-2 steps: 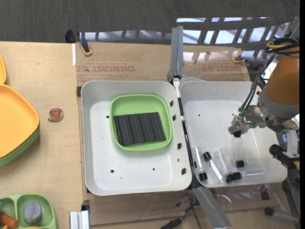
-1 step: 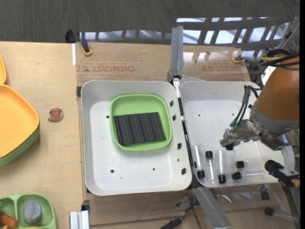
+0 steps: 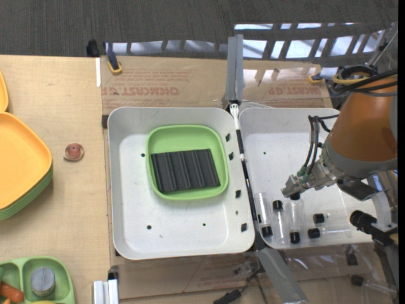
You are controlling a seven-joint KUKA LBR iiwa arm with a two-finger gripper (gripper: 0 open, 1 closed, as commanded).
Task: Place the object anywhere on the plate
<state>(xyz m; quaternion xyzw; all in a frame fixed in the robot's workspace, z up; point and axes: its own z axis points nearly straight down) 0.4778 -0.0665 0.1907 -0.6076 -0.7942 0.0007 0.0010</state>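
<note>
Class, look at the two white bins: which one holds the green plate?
The left bin: the green plate with its dark ridged slab sits there; the gripper is over the right bin.

A dark ribbed slab [image 3: 186,170] lies flat on the green plate [image 3: 158,141].

Two white bins [image 3: 126,189], one green plate [image 3: 186,138] bearing one dark ridged slab [image 3: 185,170], one arm [image 3: 364,128], one gripper [image 3: 295,189], one small red knob [image 3: 74,151], one stack of orange plates [image 3: 19,170], one green divided tray [image 3: 35,280]
</note>
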